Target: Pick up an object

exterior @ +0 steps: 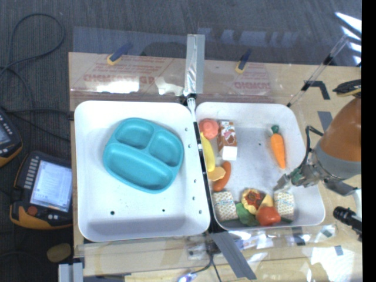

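Gripper sits low at the right bin's right side, just below the toy carrot. Can't tell how its jaws stand; nothing visibly held. Carrot lies on bin floor, apart from the toy food along bin's left and front walls. Blue divided plate in left bin.

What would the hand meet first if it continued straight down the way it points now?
Probably the bare floor of the right bin. The hand hangs over a free patch between the carrot and the wrapped block. Depth is unclear from this slanted view, so it may graze that block.
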### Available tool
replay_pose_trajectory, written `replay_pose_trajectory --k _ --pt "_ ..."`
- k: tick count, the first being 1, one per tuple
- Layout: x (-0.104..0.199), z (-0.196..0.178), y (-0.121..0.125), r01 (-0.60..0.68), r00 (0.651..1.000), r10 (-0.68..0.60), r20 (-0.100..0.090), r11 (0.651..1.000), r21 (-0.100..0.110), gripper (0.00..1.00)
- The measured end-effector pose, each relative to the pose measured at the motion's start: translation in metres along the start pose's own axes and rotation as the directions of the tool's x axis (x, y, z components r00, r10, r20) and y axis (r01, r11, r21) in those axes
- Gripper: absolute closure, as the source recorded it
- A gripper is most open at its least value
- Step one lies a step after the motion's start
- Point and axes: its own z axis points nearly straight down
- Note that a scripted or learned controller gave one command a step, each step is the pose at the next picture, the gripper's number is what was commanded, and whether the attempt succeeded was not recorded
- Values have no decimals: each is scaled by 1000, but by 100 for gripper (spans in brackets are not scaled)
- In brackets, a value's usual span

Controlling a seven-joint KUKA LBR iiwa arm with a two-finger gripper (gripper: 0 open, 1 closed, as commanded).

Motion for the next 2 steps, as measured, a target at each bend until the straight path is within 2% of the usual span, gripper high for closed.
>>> replay_pose_trajectory --k 1,2 --pt "27 -48 35 -192 981 192 0 981 -1 100" --pt "-13 -67 -3 -163 987 163 1 987 -1 100"
